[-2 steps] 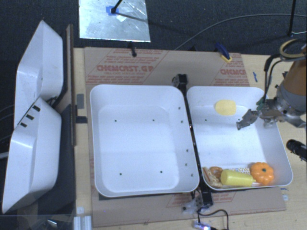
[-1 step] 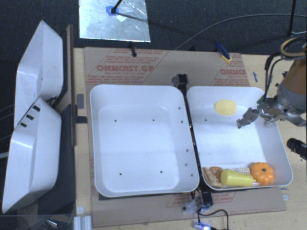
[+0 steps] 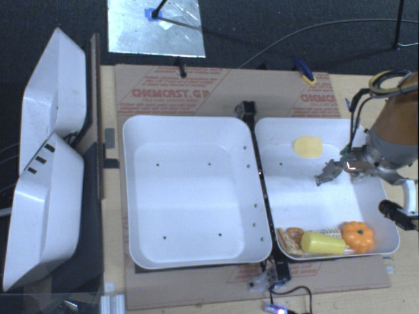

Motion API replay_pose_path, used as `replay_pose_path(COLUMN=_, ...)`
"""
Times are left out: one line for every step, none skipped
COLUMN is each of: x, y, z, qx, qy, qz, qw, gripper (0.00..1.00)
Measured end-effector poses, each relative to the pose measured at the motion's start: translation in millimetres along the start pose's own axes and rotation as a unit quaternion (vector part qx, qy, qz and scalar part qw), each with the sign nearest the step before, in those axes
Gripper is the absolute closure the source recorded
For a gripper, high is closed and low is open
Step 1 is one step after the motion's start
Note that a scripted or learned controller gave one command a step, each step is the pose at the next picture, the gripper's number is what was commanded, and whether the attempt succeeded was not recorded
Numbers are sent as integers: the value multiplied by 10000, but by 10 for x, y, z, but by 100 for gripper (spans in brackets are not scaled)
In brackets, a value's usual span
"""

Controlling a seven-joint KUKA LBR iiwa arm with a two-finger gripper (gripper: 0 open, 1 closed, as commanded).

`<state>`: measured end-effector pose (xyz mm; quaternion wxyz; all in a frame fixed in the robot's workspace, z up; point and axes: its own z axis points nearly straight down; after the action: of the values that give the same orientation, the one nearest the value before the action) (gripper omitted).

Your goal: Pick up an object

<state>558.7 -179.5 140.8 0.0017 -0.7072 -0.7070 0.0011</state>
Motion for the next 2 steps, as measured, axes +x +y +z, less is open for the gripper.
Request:
replay_pose_path(x=3, y=-7, z=522, qx=-3, qy=0, qz=-3, qw=10000, gripper=0)
replay_pose_path(x=-2, y=7, z=392, qx=-28, qy=-7, qz=-1, qw=10000, gripper=100)
